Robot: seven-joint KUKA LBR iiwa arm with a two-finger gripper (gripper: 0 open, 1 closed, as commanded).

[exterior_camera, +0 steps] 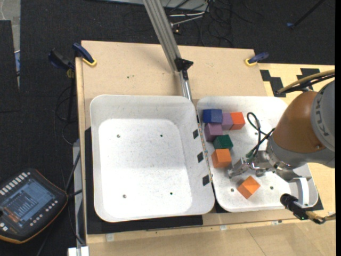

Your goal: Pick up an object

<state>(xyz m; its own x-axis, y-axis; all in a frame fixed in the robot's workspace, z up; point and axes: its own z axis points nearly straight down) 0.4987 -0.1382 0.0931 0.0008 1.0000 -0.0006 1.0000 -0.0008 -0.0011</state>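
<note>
Orange, green, purple and blue blocks crowd the right bin [277,103]: a blue cube [212,116] at its far-left corner, purple cubes [219,125] beside it, a green block [223,141] and an orange cube [221,157] nearer. The gripper [238,169] hangs just beside a tilted orange cube [248,187] by the bin's near rim, gripping nothing.

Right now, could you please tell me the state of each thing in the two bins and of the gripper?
Left bin: nothing in it.
Right bin: holds all the blocks.
Blue block: resting, against the purple one.
Purple block: resting in the cluster.
Upper orange block: resting beside the purple.
Green block: resting.
Middle orange block: resting.
Lower orange block: resting apart, tilted.
Gripper: low in the right bin, grasp unclear.
</note>
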